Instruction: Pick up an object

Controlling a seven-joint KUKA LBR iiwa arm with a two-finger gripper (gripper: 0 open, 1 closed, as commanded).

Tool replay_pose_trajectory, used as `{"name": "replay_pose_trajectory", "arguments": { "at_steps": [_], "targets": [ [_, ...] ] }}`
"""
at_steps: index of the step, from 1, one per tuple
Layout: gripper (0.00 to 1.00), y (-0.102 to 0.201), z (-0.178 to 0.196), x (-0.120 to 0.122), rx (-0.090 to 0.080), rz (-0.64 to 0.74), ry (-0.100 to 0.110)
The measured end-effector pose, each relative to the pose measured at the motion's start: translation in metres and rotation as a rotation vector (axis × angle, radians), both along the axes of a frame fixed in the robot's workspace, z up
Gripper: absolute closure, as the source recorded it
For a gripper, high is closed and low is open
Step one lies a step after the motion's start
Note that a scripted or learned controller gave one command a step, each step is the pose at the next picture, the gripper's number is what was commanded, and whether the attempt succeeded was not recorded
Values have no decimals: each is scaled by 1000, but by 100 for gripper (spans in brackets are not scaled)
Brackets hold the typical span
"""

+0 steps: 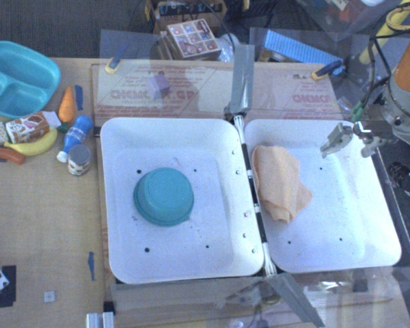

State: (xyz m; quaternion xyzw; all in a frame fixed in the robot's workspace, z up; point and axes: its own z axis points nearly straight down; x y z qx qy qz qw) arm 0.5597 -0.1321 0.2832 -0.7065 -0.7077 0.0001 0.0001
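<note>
Camera view, looking down at a slant on two white bins set side by side on the surface. In the right bin (342, 251): one tan cloth (280, 183), crumpled, long axis running from the bin's far edge toward its near edge, narrower end pointing near, lying against the bin's left wall. In the left bin (123, 251): one teal bowl (164, 195), turned upside down, just left of the bin's centre. Tool (347, 141) at the far right corner of the right bin, above its rim, two fingers spread apart, nothing between them. Cloth to the left of the tool and nearer the bin's near edge, well apart, not touching. Bowl farther left again, across the wall between the bins. On the surface's left edge, outside the bins: one blue divided tray (17, 80), one orange carrot (67, 104), one yellow banana (31, 144), one small blue bottle (75, 137), one small can (79, 160), all close together.
</note>
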Motion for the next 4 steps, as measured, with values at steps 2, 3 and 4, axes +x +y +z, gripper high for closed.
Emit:
{"name": "replay_pose_trajectory", "arguments": {
  "at_steps": [2,3,4],
  "targets": [
    [0,-33,-191,-21,-3,122,-15],
    [0,-37,-191,-75,-3,136,-18],
    [100,-38,-180,-74,-2,133,-22]
  ]
}}
